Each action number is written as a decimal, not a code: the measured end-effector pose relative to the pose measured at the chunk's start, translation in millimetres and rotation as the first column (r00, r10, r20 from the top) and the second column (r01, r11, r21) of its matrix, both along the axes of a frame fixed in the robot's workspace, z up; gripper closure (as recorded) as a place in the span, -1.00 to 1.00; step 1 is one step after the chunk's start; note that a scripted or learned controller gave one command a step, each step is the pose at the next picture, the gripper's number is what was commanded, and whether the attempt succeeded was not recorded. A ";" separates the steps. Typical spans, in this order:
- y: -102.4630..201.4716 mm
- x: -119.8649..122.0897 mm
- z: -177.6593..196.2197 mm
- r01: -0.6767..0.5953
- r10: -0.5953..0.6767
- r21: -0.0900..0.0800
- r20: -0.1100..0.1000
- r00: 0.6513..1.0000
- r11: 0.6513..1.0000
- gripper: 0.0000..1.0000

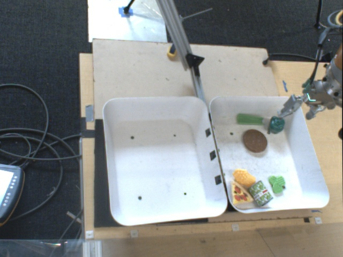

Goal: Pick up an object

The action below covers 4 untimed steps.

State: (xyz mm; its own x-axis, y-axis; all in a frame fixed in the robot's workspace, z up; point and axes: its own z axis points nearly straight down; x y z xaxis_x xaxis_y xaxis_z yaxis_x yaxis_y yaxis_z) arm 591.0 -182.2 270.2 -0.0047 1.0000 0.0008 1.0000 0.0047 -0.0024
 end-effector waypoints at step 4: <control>6.7 -0.7 -143.7 0.004 -0.004 0.001 -0.002 1.000 1.000 -1.00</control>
